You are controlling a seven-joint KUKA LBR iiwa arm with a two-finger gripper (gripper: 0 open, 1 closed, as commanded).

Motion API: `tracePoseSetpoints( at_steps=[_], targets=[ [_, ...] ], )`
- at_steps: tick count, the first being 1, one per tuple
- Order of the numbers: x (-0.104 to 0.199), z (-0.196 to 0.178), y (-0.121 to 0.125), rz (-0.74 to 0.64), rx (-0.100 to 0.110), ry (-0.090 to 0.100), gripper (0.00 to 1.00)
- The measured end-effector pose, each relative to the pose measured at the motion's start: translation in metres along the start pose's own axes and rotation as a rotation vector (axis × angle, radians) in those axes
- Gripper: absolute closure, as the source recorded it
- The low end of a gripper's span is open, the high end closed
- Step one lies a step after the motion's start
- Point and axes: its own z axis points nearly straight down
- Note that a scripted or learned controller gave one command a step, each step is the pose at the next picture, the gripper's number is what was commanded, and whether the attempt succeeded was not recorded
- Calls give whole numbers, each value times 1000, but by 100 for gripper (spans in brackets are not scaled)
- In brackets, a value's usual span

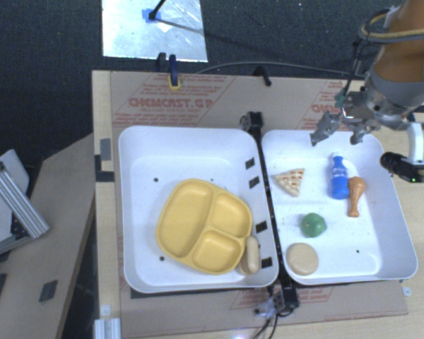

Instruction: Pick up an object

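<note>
Front of right bin (403,256): tan round cookie (302,258), green ball (313,224) just behind.
Mid right bin: pizza slice (291,181), blue bottle (338,177), drumstick (355,194) beside it.
Left bin (138,154): yellow divided plate (203,226), bread roll (251,255).
Arm (403,48): reaches from right, wrist angled down.
End effector (340,133): open, holding nothing, above bin's back edge.

Yellow tray (198,224) (three compartments) in left bin (191,143)

blue bottle (339,176) beside drumstick (355,195), pizza slice (290,181) apart
</note>
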Motion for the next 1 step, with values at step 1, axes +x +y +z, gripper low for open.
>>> tracePoseSetpoints(
  at_steps=[1],
  targets=[
    [0,-6,2,-2,-10,-1,0]
  ],
)
